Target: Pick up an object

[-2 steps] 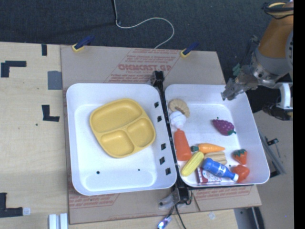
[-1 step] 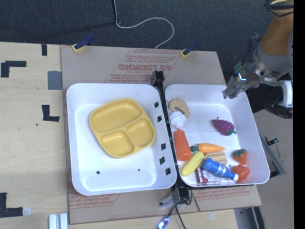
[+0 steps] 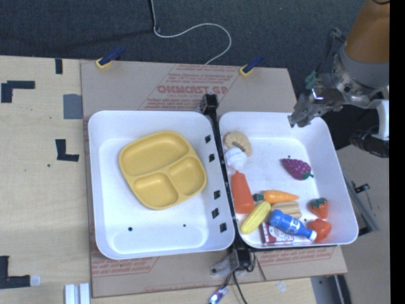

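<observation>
My gripper hangs over the far right rim of the right bin, with nothing visible between its dark fingers. In that bin lie a purple bunch of grapes, a carrot, a corn cob, an orange bottle with a white cap, a blue bottle, a strawberry, a red piece and a tan croissant. The grapes lie below and slightly left of the gripper.
The left bin holds a yellow divided plate. A black divider runs between the bins. A white cable loops across the dark floor behind the cardboard sheet.
</observation>
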`<action>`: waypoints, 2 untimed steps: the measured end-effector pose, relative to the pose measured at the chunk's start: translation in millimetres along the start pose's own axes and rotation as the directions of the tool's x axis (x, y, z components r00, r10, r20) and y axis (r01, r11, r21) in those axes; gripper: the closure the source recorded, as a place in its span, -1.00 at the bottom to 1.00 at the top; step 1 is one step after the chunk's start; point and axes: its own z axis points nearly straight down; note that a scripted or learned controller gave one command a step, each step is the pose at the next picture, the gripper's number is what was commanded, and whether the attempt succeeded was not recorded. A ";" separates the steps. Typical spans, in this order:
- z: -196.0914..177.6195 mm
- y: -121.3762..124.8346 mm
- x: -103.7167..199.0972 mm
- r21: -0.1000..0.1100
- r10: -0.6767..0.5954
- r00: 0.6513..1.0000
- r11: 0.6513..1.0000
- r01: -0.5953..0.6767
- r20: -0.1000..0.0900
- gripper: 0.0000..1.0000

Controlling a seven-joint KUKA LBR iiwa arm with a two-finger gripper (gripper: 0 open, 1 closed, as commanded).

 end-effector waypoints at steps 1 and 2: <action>-118.5 -25.4 65.9 -0.009 -0.002 1.000 1.000 0.002 0.000 1.00; -63.4 -74.8 5.1 0.011 0.012 1.000 1.000 -0.012 0.002 1.00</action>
